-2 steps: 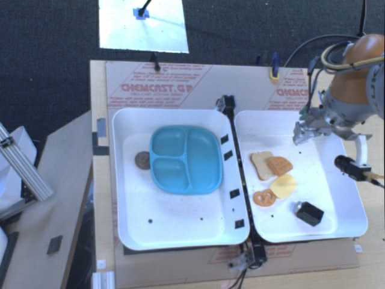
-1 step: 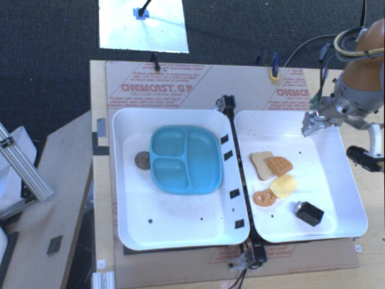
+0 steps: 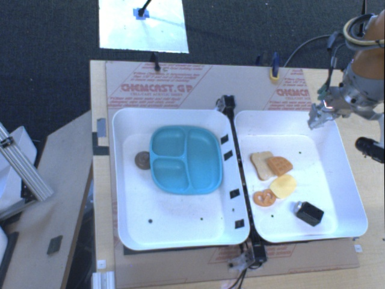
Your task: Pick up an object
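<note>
Nearest in the right bin (image 3: 346, 179) sits the black block (image 3: 309, 213), by the front wall. Just behind it, the pretzel (image 3: 264, 197) touches the yellow disc (image 3: 283, 186). Behind those, the toast (image 3: 261, 164) lies against the orange waffle (image 3: 280, 165), mid-bin. Across the divider, the blue plate (image 3: 183, 159) sits with a grey disc (image 3: 142, 160) at its left edge. Farthest, the gripper (image 3: 319, 117) hangs over the bin's back right rim; whether it's spread or closed, can't tell.
</note>
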You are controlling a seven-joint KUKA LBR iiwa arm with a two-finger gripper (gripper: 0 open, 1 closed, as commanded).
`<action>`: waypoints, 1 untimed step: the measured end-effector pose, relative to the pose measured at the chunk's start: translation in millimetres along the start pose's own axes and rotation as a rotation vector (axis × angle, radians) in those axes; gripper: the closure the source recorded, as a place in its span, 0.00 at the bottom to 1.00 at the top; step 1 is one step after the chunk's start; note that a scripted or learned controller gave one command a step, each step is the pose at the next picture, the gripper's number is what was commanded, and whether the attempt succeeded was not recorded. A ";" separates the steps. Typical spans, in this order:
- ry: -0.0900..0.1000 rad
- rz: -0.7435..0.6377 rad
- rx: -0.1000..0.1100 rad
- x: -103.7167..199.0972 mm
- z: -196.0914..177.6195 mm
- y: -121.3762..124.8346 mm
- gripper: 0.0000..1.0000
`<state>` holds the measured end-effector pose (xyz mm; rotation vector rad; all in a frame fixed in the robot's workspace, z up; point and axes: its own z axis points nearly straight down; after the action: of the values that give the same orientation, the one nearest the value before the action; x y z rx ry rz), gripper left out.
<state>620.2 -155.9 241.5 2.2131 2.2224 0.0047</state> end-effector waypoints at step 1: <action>0.003 -0.006 0.004 56.9 -5.6 0.2 1.00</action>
<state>620.0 -99.0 247.0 2.2101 2.2319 0.0037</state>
